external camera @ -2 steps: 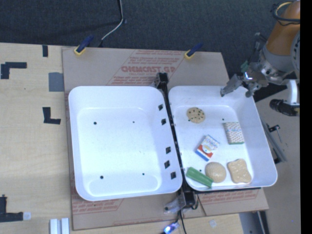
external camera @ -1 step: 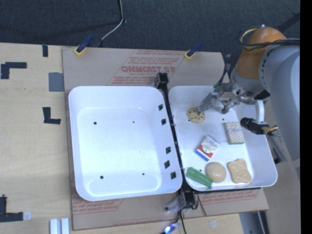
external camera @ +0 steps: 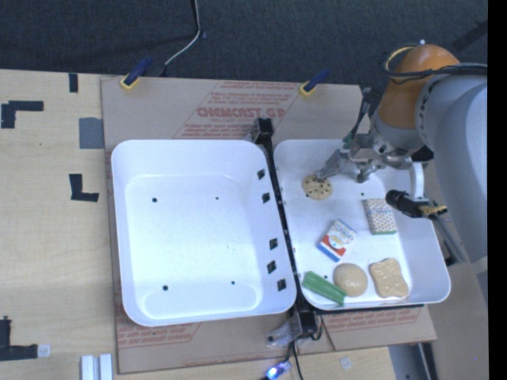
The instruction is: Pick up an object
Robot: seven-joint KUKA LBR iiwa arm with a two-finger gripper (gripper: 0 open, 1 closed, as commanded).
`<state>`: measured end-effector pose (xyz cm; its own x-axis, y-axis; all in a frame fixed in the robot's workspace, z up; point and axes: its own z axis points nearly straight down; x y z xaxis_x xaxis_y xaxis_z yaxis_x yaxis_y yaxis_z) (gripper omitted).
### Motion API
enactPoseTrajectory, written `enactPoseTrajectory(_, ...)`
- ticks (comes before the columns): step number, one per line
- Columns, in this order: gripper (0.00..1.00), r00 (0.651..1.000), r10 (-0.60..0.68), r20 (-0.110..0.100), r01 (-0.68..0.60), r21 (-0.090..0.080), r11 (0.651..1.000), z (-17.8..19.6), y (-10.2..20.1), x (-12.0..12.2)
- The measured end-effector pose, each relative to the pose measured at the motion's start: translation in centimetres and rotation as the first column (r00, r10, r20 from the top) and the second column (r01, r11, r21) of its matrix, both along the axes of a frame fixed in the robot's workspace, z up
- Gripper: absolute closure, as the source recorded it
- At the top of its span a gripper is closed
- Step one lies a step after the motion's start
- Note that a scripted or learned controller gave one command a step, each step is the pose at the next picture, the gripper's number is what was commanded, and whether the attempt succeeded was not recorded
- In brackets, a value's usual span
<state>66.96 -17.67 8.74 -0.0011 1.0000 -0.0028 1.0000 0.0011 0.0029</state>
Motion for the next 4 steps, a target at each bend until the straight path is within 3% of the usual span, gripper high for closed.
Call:
enactPoseTrajectory(1,0.0,1.0,-0.001,-0.001,0.001,0.002,1.0,2.8,-0.2,-0.1)
enactPoseTrajectory(2,0.0,1.0,0.001,-0.002,-0.001,0.001,1.0,-0.3,2.4,-0.1)
enactPoseTrajectory(3,1.0,1.0,0.001,0.006,-0.001,0.004,1.0,1.1,2.5,0.2)
enactPoseTrajectory(4,0.0,1.0,0.001,0.004,-0.001,0.004,1.0,1.0,2.5,0.1)
